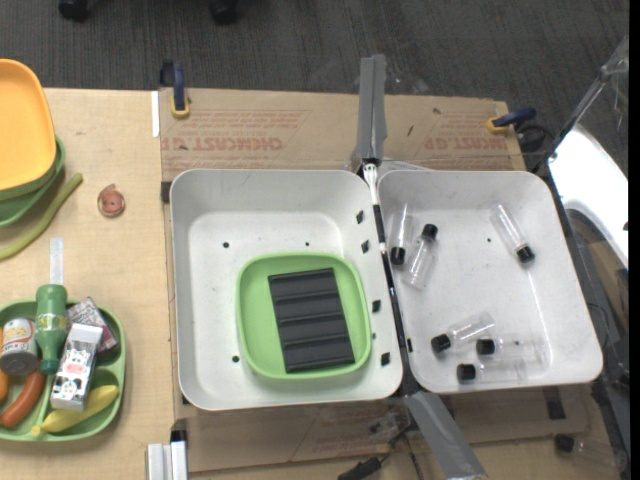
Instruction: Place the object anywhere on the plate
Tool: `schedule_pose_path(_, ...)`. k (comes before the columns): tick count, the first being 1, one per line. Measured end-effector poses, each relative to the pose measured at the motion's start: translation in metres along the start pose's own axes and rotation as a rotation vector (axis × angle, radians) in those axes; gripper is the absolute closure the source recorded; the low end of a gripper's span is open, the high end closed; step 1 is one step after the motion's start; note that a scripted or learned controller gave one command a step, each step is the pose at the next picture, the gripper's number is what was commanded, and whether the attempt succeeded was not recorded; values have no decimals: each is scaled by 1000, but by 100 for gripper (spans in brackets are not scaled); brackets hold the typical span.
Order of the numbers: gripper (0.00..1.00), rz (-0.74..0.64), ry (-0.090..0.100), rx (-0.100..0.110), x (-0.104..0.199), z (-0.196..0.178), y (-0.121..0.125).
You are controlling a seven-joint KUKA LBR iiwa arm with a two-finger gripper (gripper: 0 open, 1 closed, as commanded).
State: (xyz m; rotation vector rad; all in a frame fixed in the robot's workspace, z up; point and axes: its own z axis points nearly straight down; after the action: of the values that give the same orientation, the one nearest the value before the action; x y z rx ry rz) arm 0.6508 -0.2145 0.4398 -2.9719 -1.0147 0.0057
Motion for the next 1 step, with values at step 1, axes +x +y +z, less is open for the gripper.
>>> schedule_pose_path(1,0,122,1,0,-5,0,4)
